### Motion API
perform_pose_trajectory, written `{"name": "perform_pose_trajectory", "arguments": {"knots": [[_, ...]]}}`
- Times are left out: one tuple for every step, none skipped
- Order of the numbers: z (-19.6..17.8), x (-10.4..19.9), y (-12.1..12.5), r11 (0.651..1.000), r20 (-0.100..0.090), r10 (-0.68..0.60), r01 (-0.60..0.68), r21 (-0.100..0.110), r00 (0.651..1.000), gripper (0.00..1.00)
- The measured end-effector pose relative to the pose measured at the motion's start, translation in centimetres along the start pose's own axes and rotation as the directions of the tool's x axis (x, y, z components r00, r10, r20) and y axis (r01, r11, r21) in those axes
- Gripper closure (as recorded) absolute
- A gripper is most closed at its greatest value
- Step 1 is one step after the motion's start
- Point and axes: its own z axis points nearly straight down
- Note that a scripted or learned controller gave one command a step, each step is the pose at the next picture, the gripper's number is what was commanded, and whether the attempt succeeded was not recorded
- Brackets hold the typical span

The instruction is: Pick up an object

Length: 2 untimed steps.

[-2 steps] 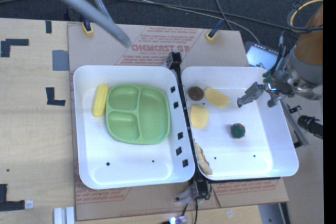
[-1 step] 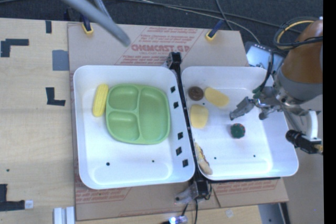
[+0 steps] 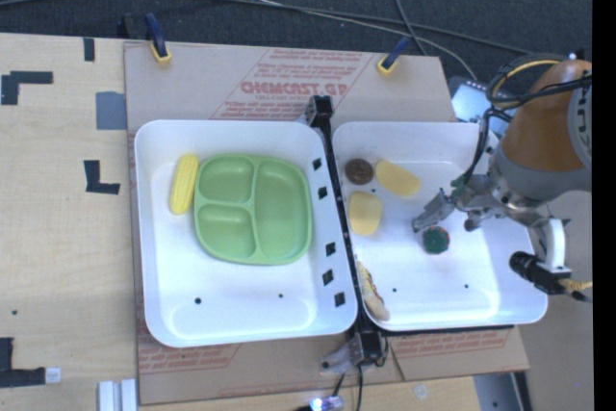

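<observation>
The right bin [image 3: 481,289] holds several small items. A small dark green round object [image 3: 437,241] lies near its middle. My gripper [image 3: 447,223] hangs just above and behind it, fingers spread open; one grey finger [image 3: 426,218] points left of the green object. Nothing sits between the fingers. To the left lie a brown round piece [image 3: 359,171], a yellow piece [image 3: 397,178] and a pale yellow piece [image 3: 365,213]. A tan and white item [image 3: 372,294] rests against the bin's front left wall.
The left bin [image 3: 159,298] holds a green divided plate [image 3: 254,209] and a yellow corn cob [image 3: 183,184] beside it. A black divider [image 3: 332,207] runs between the bins. The arm's orange band [image 3: 544,130] is over the right bin's far right side.
</observation>
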Motion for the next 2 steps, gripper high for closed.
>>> {"name": "perform_pose_trajectory", "arguments": {"knots": [[6.1, -0.5, -0.5, 1.000, 0.000, 0.000, 0.000, -0.001, 1.000, 0.00], [4.8, -0.5, -0.4, 1.000, 0.000, -0.001, 0.001, -0.004, 1.000, 1.00]]}}
